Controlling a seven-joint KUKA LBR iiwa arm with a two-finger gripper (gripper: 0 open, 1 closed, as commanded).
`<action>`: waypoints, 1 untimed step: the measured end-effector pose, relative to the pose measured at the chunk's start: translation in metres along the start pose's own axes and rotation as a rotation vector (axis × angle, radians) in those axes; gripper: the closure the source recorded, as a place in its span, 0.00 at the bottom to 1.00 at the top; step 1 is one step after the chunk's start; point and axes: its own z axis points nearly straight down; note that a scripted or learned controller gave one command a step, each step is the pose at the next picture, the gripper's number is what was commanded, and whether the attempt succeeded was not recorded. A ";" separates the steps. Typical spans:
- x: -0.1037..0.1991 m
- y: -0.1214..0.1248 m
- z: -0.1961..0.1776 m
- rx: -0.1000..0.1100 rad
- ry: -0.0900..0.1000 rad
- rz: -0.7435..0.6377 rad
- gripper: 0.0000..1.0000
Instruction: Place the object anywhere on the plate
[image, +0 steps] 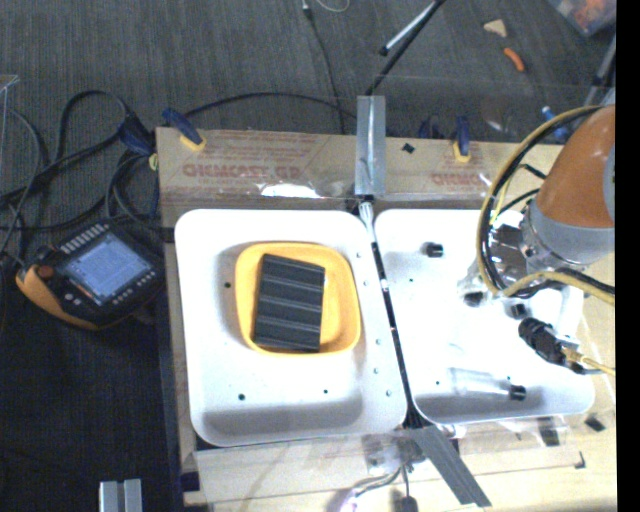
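Yellow plate (345, 300) in the left bin (200, 330), centre-left of frame, carries one dark ribbed object (290, 301); placement appears complete. One arm (585, 190) hangs over the right bin (440, 370); jaw state cannot be determined. Next move: probably retreat and verification. Count: two bins, one plate, one object.

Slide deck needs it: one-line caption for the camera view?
Dark ribbed block resting on yellow plate in left bin; arm over right bin.
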 end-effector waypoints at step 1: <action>0.000 0.000 0.000 0.000 0.000 0.000 0.00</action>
